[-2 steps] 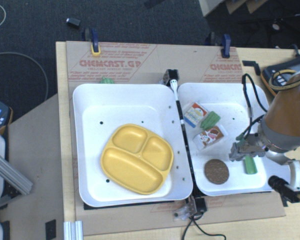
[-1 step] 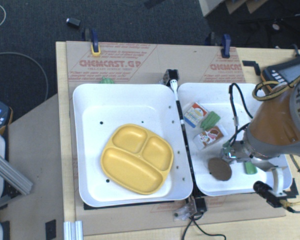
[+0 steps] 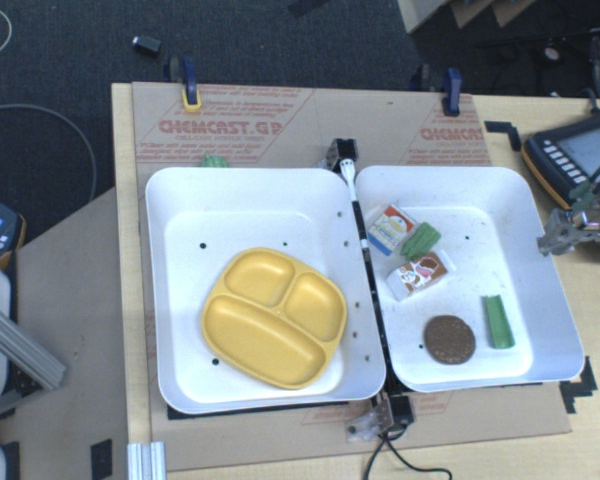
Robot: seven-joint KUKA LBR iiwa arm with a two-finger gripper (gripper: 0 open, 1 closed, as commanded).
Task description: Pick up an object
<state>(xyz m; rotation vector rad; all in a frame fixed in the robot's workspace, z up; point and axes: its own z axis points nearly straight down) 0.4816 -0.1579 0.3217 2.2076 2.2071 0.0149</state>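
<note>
Tool (image 3: 565, 230) sat at right bin's (image 3: 540, 368) outer edge; finger state could not be told. Right bin held brown disc (image 3: 449, 338), green block (image 3: 497, 321), two small packets (image 3: 390, 230) (image 3: 418, 274). Left bin (image 3: 170, 268) held yellow tray (image 3: 274, 315).

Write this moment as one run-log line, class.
gripper: right bin's right rim, fingers unclear | brown disc, green block: right bin | yellow tray: left bin

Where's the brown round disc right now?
The brown round disc lies near the front of the right bin, left of a green stick and below a red-and-white packet.
</note>
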